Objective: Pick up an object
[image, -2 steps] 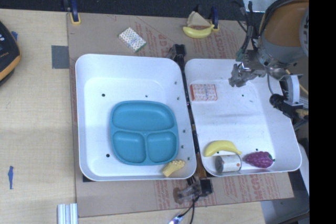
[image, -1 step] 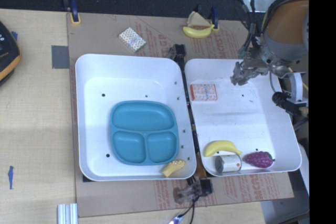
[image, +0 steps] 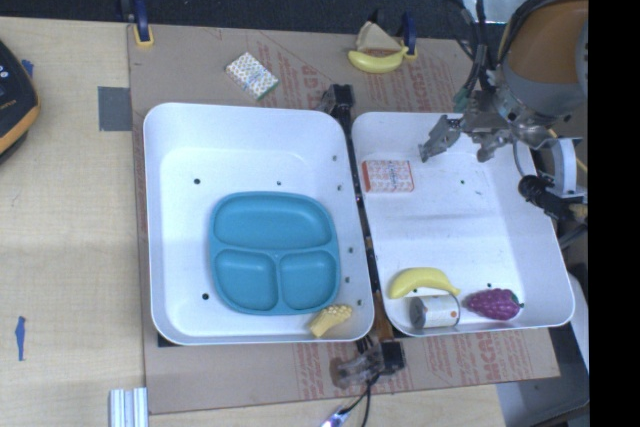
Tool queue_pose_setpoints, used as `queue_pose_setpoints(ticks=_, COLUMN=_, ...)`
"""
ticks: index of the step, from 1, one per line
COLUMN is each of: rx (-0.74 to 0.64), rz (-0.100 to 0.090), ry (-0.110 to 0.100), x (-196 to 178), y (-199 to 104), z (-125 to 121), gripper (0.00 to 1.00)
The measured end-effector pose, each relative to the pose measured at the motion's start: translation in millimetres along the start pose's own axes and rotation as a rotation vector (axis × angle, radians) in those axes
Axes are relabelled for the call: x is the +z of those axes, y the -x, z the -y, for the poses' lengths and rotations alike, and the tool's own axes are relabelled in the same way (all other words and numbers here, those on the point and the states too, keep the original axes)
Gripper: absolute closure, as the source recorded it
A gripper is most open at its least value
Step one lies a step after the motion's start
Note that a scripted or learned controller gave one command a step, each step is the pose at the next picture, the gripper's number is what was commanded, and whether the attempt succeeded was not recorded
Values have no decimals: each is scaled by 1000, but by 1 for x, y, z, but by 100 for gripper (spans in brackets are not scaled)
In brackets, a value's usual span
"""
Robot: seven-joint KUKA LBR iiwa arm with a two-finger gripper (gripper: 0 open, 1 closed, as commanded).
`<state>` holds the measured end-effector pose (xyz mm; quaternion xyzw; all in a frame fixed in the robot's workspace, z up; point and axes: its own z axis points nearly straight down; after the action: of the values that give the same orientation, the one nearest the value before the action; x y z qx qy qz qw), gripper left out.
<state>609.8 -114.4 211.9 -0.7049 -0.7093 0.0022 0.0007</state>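
My gripper point(image: 460, 147) hangs over the far part of the right bin point(image: 530, 215), its two fingers spread open with nothing between them. A small red-and-white packet point(image: 387, 176) lies in that bin to the left of the gripper. At the bin's near edge lie a yellow banana point(image: 420, 281), a grey can point(image: 434, 311) and a purple grape bunch point(image: 492, 304). The left bin point(image: 180, 155) holds a blue divided plate point(image: 273, 251) and a yellow corn-like piece point(image: 330, 320) at its near right corner.
Outside the bins at the back lie a second banana with a sandwich slice point(image: 377, 50) and a patterned packet point(image: 251, 74). A black-and-yellow device point(image: 12, 100) sits at the far left. Clamps point(image: 341, 100) join the bins.
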Motion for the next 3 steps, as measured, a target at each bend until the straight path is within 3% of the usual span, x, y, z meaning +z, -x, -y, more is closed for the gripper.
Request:
queue_pose_setpoints(ticks=1, rx=2, rz=-1, ry=0, x=82, y=23, z=-36, gripper=0)
queue_pose_setpoints(ticks=2, rx=4, rz=-1, ry=3, x=74, y=93, z=-38, gripper=0)
queue_pose_setpoints(ticks=3, rx=1, rz=-2, ry=3, x=53, y=30, z=-46, gripper=0)
